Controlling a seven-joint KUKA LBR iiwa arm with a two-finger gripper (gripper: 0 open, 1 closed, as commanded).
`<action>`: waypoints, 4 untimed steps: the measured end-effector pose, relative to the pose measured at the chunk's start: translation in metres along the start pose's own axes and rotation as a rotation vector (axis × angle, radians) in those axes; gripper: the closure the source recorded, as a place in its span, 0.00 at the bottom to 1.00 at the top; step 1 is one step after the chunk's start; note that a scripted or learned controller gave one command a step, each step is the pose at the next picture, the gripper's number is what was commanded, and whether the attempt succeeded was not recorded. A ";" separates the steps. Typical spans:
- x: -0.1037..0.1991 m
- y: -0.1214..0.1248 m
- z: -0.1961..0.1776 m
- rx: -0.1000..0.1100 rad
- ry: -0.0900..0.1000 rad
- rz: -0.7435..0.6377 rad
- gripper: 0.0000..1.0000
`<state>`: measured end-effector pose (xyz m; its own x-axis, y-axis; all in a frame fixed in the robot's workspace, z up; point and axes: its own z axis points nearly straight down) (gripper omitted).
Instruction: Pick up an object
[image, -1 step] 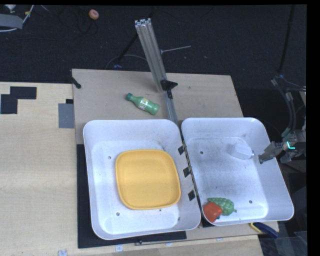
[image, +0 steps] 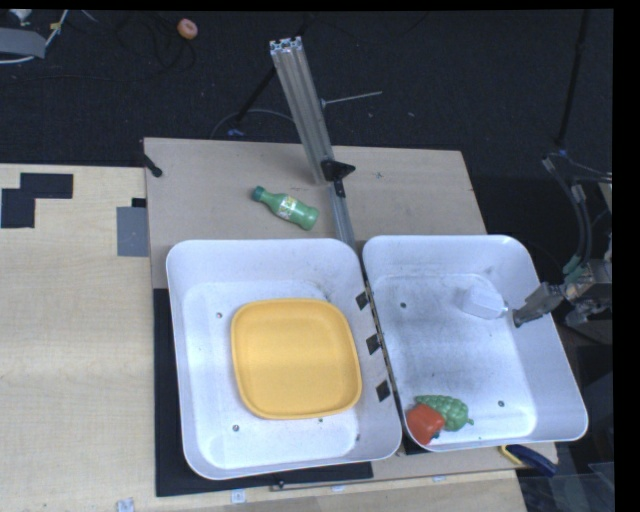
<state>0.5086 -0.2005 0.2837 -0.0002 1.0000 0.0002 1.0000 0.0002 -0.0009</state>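
red-and-green toy pepper (image: 436, 417) crosswise, red end leftward, in right bin (image: 545, 345); jaws' state unclear

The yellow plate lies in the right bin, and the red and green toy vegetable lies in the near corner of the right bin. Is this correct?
Not quite. The camera view shows the yellow plate in the left bin, not the right one. The rest holds: the red and green toy vegetable lies in the near corner of the right bin.
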 end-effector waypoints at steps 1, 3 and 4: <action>0.002 -0.004 0.043 0.003 0.001 -0.001 0.00; 0.012 0.002 0.160 0.004 0.001 -0.001 0.00; 0.010 0.003 0.147 0.000 0.000 0.002 1.00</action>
<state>0.5111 -0.1906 0.1363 0.0015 1.0000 0.0001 1.0000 -0.0015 -0.0012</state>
